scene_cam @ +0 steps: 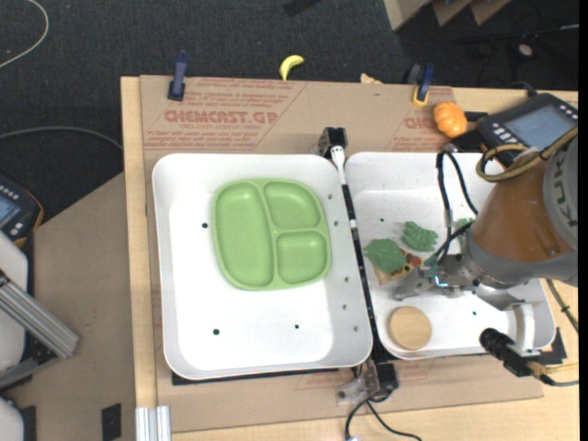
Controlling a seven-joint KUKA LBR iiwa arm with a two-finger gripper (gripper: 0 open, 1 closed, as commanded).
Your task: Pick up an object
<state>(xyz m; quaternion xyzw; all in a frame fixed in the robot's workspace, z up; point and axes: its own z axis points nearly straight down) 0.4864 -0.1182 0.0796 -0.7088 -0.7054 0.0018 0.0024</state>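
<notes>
Dark grey carpet floor [138, 26], brown cardboard-covered bench [239, 113], white cable loop [28, 26]

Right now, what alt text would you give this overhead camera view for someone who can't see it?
A grey and orange robot arm reaches into the right bin, its gripper low beside green toy pieces and a tan round disc. The left bin holds a green divided plate.

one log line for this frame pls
arm: over right bin | claw: low beside green toys | tan disc: loose | left bin: green plate
</notes>
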